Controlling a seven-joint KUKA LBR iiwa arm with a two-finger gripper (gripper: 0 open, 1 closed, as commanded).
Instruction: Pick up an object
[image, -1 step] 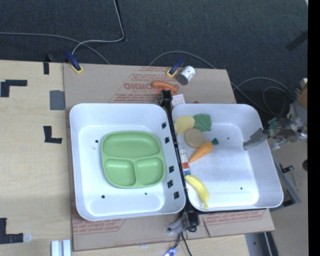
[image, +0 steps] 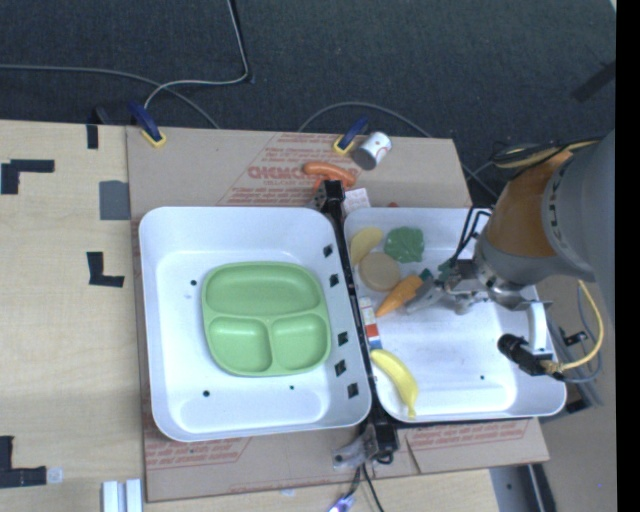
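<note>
The right bin (image: 470, 385) holds several toy foods. An orange carrot (image: 398, 295) lies near its middle left, with a round tan piece (image: 380, 270), a pale yellow piece (image: 366, 242) and a green leafy piece (image: 404, 243) just behind it. A yellow banana (image: 396, 377) rests by the bin's front left wall. My gripper (image: 432, 285) reaches in from the right, low over the bin, its tip right at the carrot's right end. The grey arm with its orange band (image: 520, 215) stands above the bin's right side.
The left bin (image: 170, 260) carries a green three-compartment plate (image: 266, 317). Behind the bins lie an orange-red item (image: 328, 171) and a small grey cylinder (image: 371, 150) on the cardboard. Cables run across the dark floor at the back.
</note>
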